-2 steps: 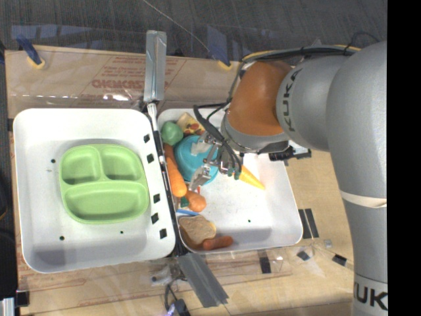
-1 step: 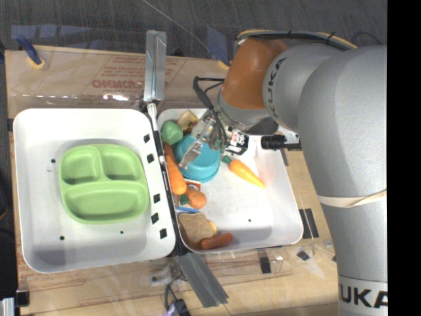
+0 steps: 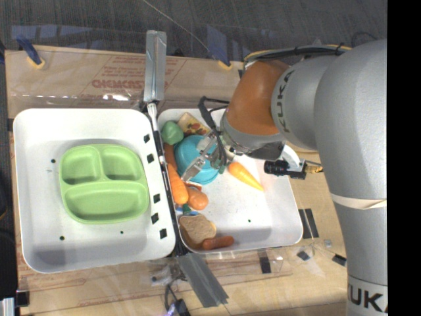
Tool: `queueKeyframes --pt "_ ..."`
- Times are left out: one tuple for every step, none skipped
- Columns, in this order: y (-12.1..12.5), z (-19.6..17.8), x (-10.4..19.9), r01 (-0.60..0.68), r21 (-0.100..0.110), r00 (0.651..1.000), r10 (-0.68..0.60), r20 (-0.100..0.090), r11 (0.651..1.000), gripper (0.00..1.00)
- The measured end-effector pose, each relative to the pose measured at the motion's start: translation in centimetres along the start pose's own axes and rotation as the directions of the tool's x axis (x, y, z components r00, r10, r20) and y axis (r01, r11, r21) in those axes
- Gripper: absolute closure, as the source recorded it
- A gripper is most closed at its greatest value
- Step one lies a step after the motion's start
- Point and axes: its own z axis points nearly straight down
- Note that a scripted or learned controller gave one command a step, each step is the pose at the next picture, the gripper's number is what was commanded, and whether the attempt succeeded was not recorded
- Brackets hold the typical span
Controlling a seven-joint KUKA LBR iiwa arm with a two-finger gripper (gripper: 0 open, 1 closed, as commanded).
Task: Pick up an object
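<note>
My gripper (image 3: 205, 158) reaches down into the right bin (image 3: 263, 216), right over a teal bowl-like object (image 3: 195, 154). Its metal fingers (image 3: 197, 166) lie against that teal object's right side. Around it lie a green round fruit (image 3: 172, 132), a long orange carrot (image 3: 177, 184) along the bin's left wall, a small orange ball (image 3: 197, 200), and a second carrot (image 3: 245, 174) just right of the gripper. A slice of bread (image 3: 197, 228) and a sausage (image 3: 217, 243) rest near the bin's front edge.
The left bin (image 3: 39, 176) holds a green divided plate (image 3: 104, 182). A small printed card (image 3: 192, 122) sits at the back of the right bin. The arm's grey body and orange band (image 3: 260, 97) hang over the right bin's rear right.
</note>
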Motion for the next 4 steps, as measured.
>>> queueKeyframes --pt "-1.7 -0.2 2.0 -0.262 -0.004 0.965 0.262 0.003 0.965 0.0" --pt "3.1 1.2 -5.7 -0.391 0.023 0.92 0.392 -0.017 0.92 0.0" --pt "3.3 0.0 -5.8 -0.383 0.021 0.924 0.383 -0.013 0.924 1.0" --pt "3.5 -8.0 0.7 -0.603 0.046 0.796 0.605 -0.021 0.796 1.0"
